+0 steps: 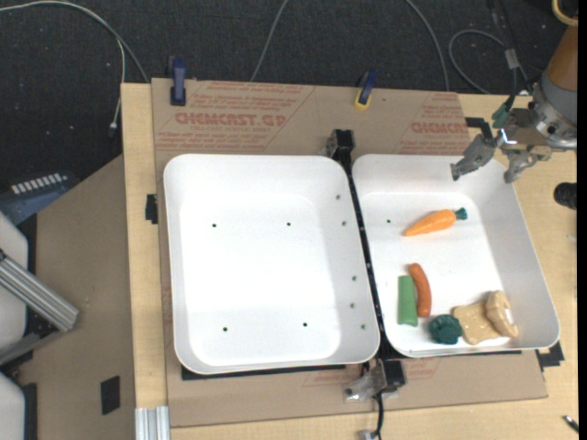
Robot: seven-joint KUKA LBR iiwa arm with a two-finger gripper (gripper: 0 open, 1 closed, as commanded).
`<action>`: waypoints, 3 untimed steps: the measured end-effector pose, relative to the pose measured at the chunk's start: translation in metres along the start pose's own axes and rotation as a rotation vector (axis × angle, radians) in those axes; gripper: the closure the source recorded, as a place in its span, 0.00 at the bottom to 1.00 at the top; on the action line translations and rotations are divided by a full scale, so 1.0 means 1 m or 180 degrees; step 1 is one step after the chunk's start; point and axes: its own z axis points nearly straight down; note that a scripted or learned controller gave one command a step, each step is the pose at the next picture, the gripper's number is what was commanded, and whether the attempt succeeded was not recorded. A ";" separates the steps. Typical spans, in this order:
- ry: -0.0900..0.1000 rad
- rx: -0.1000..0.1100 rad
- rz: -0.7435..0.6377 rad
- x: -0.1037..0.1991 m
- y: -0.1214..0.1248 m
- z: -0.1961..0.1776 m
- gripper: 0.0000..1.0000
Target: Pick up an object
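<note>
Carrot (431,223) still in right bin (523,246), nothing picked up yet.
Toy carrot lies flat in upper half of bin, w/ sausage (421,289), green stick (406,300), green lump (446,329) & tan pieces (486,318) nearer the front. Gripper (493,159) hovers above bin's back right corner, fingers spread, empty, apart from carrot. Left: descend, close, lift. Left bin (183,246) on tabletop (138,246) beside it.

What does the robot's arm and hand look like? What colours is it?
The arm reaches in at the top right. It is grey, with an orange band higher up. Its hand is grey metal with two thin fingers, and a small green-blue part sits near the wrist. A thin dark cable runs down beside the arm.
</note>
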 end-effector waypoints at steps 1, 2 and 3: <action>-0.0004 -0.0027 -0.0004 0.000 0.001 -0.005 0.00; -0.0001 -0.0014 -0.0005 0.004 0.005 0.038 0.00; -0.0001 -0.0009 -0.0004 0.003 0.000 0.100 0.00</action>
